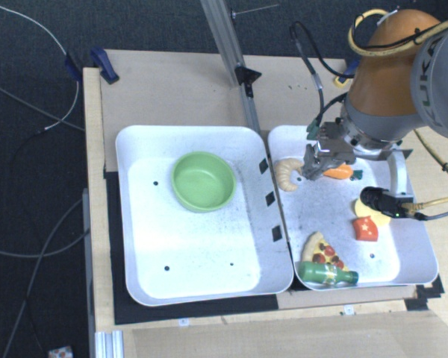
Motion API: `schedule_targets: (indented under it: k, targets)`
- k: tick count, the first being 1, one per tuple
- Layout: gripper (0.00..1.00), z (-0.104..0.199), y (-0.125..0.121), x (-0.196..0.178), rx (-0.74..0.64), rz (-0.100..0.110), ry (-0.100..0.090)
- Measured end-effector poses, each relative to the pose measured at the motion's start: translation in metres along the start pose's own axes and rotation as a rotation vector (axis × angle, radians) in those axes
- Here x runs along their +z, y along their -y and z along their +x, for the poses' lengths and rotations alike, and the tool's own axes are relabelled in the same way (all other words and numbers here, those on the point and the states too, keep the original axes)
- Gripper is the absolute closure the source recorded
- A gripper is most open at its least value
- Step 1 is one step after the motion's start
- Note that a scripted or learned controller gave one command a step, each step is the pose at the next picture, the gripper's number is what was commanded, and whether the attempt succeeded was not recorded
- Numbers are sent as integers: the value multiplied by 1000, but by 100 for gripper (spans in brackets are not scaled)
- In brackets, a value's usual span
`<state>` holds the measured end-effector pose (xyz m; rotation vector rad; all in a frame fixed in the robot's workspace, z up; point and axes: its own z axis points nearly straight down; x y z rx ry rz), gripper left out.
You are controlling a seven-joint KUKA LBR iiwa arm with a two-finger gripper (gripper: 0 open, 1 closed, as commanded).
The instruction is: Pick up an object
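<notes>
The gripper (313, 168) hangs over the far left part of the right bin (422, 263); I cannot tell its state. Just left of it lies a pale, curved croissant (286, 173). A smooth orange carrot (339, 173) sits right beside it. Near the front lie a pizza slice (322, 250) and a shiny green bottle (327, 275). A round green bowl (203, 180) sits in the left bin (142, 274).

Left bin (145, 274): lots of room around green bowl (203, 180). Right bin (411, 263): my way crowded by croissant (287, 173), carrot (339, 173), red block (366, 230), pizza slice (322, 250), green bottle (327, 275).
</notes>
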<state>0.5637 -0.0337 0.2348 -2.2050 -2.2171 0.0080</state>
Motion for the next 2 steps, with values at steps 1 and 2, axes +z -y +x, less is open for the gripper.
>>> schedule_targets:
  k: [1, 2]
  targets:
    - [100, 55, 18, -11, -1, 1, -1]
    - [100, 106, 27, -17, -1, -3, 2]
